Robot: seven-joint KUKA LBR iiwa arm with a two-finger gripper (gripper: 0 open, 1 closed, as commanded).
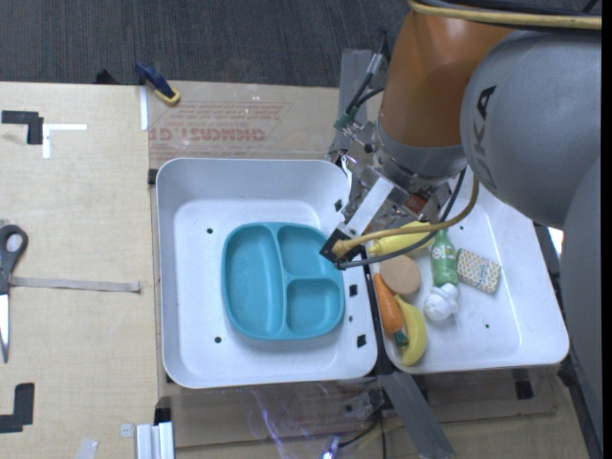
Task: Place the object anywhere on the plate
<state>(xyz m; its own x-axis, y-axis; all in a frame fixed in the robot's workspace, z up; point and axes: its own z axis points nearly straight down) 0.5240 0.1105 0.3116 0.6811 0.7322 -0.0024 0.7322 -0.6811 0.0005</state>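
A blue divided plate [283,281] lies in the left bin [182,256] with nothing on it. My gripper [358,172] hangs below the big grey and orange arm, over the wall between the two bins, near the plate's upper right corner. The arm's body covers most of it, and no object shows in it. In the right bin [521,328] lie an orange carrot [387,302], a yellow banana [413,335], a round tan piece [401,276], a green bottle [443,259], a white lumpy item [441,303] and a patterned block [478,270].
The objects cluster at the right bin's left and middle. The arm covers that bin's far part. A cardboard sheet [229,122] lies behind the left bin. Scissors [10,256] rest on the bench at far left.
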